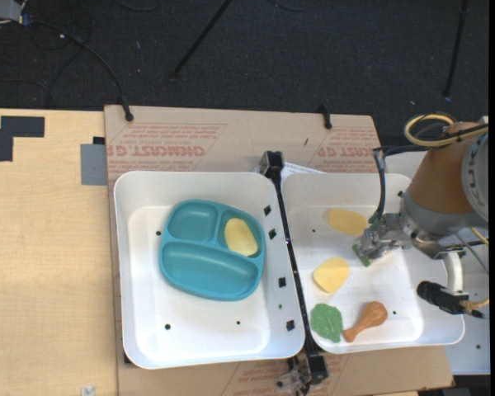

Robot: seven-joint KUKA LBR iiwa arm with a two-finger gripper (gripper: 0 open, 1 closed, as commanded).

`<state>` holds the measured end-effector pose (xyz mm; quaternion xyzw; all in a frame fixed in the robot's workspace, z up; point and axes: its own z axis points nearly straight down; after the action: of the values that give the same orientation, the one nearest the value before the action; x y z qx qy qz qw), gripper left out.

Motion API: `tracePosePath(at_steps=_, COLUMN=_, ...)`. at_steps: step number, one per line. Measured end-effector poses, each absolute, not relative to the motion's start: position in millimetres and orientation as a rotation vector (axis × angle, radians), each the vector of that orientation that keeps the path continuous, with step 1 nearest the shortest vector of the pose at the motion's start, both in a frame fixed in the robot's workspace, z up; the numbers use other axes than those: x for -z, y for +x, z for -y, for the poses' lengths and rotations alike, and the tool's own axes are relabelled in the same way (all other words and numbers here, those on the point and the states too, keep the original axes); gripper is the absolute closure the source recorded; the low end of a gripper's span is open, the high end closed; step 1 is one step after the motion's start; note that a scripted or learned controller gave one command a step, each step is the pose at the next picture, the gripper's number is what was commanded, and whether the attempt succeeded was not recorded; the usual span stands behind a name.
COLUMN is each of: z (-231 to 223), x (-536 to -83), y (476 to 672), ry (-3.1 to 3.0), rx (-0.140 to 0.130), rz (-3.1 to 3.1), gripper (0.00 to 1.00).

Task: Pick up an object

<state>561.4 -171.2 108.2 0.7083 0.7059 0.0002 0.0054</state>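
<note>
My gripper (368,247) hangs low over the right bin (307,190), between two yellow pieces. One flat yellow piece (346,220) lies just up and left of it, another yellow piece (332,275) lies below and to its left. A green leafy piece (327,322) and a brown drumstick (366,318) lie near the bin's front edge. Nothing shows between the fingers.
The left bin (140,304) holds a teal divided plate (200,262) with a yellow piece (241,237) in its upper right compartment. A black divider (284,246) runs between the bins. The grey arm with its orange band (445,184) comes in from the right.
</note>
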Motion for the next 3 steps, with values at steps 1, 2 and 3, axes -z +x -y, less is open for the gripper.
tracePosePath(at_steps=1, z=171, x=-172, y=560.7, ry=2.218, rx=-0.002, rz=-2.222, gripper=1.0)
tracePosePath(at_steps=2, z=172, x=-225, y=561.5, ry=2.217, rx=-0.002, rz=-2.222, gripper=1.0)
tracePosePath(at_steps=3, z=162, x=-279, y=560.5, ry=2.217, rx=-0.003, rz=-2.222, gripper=1.0)
